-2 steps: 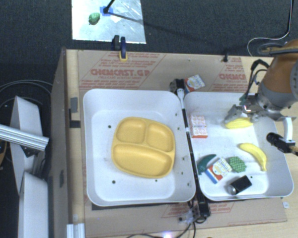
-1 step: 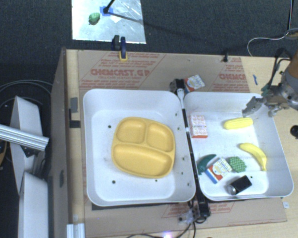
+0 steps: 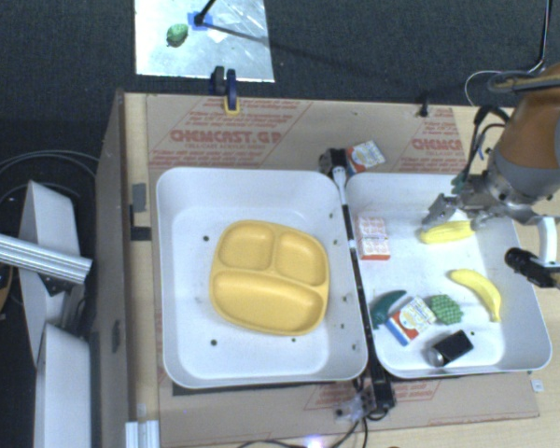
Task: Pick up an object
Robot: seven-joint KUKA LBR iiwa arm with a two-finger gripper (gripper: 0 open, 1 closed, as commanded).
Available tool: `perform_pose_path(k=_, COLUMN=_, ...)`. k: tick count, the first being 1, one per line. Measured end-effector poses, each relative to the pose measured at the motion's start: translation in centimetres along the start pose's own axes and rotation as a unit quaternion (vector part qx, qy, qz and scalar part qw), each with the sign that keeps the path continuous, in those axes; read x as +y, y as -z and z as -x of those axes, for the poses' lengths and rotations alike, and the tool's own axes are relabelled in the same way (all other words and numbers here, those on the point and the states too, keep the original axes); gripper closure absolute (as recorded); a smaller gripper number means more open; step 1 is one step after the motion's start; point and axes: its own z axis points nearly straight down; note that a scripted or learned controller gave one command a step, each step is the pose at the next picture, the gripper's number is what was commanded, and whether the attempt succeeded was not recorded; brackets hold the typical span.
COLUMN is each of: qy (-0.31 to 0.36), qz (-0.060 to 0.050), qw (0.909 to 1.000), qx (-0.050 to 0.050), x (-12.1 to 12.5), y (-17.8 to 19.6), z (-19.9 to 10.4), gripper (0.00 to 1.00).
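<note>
The tool [image 3: 451, 211] sits low in the right bin [image 3: 527, 348], near its far edge, with the grey arm and its orange band coming in from the right above it. Whether it is spread or closed I cannot tell from this slanted look; the metal parts blur together. Directly against its near side lies a short yellow piece [image 3: 446, 234], seemingly touching or just under the tip, its long axis running roughly left to right across the bin. That looks like the likeliest target, since it lies right below the tool rather than off to a side, so the coming move is mostly a matter of closing across its short width. Further out toward the near right lies a banana [image 3: 479, 292], slanted, well apart. Beyond that sit a green piece [image 3: 445, 308], a small carton [image 3: 411, 320] and a black block [image 3: 451, 347]. The left bin [image 3: 182, 250] carries a yellow divided plate [image 3: 269, 276]
</note>
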Motion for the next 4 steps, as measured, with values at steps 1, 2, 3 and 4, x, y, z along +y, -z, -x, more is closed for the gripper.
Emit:
perform_pose_path(k=1, qy=0.0, qz=0.0, qw=1.0, qx=0.0, x=0.0, y=0.0, z=0.1, gripper=0.0)
perform_pose_path(k=2, qy=0.0, qz=0.0, qw=1.0, qx=0.0, x=0.0, y=0.0, z=0.1, gripper=0.0)
perform_pose_path(k=3, qy=-0.001, qz=0.001, qw=1.0, qx=0.0, x=1.8, y=-1.9, z=1.6, gripper=0.0)
perform_pose_path(k=4, qy=0.0, qz=0.007, qw=1.0, qx=-0.004, x=2.6, y=-4.5, z=-0.8, gripper=0.0)
